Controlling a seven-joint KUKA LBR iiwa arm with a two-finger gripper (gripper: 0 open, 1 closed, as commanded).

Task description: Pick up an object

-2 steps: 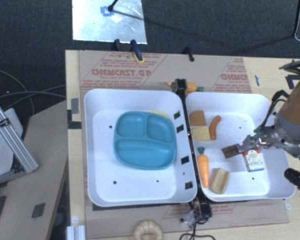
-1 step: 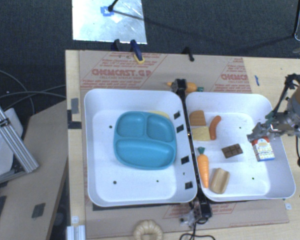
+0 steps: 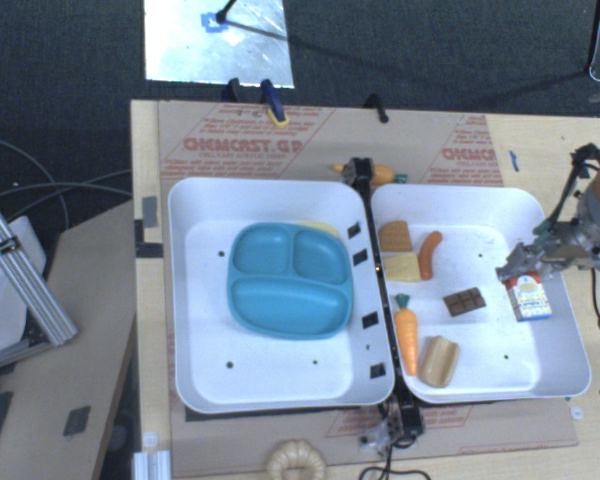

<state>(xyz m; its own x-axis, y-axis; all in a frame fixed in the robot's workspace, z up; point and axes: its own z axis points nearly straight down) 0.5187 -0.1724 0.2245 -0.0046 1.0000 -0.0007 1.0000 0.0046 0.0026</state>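
**Jaws hovering at the right bin's far edge, small carton just beneath**

The gripper (image 3: 523, 260) is reaching in from the right and hanging over the right bin (image 3: 555, 363). The small red-and-white carton (image 3: 528, 297) is lying just below and slightly right of the jaws, its long axis running roughly up and down the view, near the bin's right wall. Whether the jaws are open or closed I cannot tell; nothing is showing between them. Judging by nearness, the carton is the likeliest target.

Counting the right bin: one carton, one chocolate bar (image 3: 464, 302), one carrot (image 3: 408, 338), one sausage (image 3: 429, 253), two bread pieces (image 3: 395, 236) (image 3: 439, 361), one cheese slice (image 3: 401, 267). The left bin (image 3: 205, 368) is holding one blue divided plate (image 3: 290, 280).
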